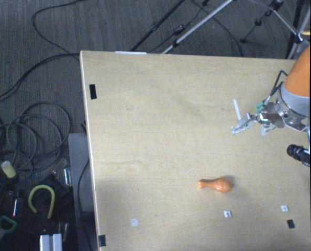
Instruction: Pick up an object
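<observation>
The arm (297,82) is reaching in from the right side of the bench (160,103), its orange band showing above the grey wrist. The gripper (238,116) is hanging over the tan surface toward the right, pointing leftward. Its two thin pale fingers (235,109) are standing apart, one angled upward and the other lower down, so the claw is looking open, and nothing is sitting between them.

The only obvious thing to pick is the small orange object (216,184), a bulb-shaped piece with a narrow neck, lying on its side on the bench. It is resting nearer the front edge, apart from the gripper and a little to its left, with bare surface between the two.

So the job is looking barely begun, as I am reading it. The object is lying untouched on the surface, and the claw is neither over it nor around it. What is remaining is nearly everything: bringing the open fingers across above the object, lining them up across its narrow part or its bulb, lowering, closing and lifting.

A few tiny markers (227,213) are dotting the bench near the front, and cables (30,129) are trailing on the dark floor to the left.
</observation>
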Robot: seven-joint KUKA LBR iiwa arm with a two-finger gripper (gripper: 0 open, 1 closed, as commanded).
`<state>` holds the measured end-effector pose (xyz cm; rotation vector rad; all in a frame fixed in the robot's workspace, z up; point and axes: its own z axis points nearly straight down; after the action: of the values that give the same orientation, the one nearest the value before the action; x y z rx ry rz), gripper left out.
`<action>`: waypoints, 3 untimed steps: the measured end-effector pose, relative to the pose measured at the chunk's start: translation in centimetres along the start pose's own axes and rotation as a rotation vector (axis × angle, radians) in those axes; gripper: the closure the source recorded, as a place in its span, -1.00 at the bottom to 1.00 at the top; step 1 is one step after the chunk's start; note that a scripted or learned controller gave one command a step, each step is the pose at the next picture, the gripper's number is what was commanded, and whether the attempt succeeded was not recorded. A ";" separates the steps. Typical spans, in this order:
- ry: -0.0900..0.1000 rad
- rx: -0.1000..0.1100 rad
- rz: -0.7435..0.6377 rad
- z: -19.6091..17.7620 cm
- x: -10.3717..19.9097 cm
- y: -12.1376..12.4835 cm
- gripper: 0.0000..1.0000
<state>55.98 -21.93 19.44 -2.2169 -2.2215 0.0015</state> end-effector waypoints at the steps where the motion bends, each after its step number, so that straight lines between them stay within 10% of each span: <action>1: -0.006 -0.001 -0.147 5.6 -0.3 8.1 -1.00; 3: -0.003 -0.002 -0.545 11.0 6.5 10.9 -1.00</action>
<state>66.86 -15.44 8.42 -1.5384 -2.7399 0.0016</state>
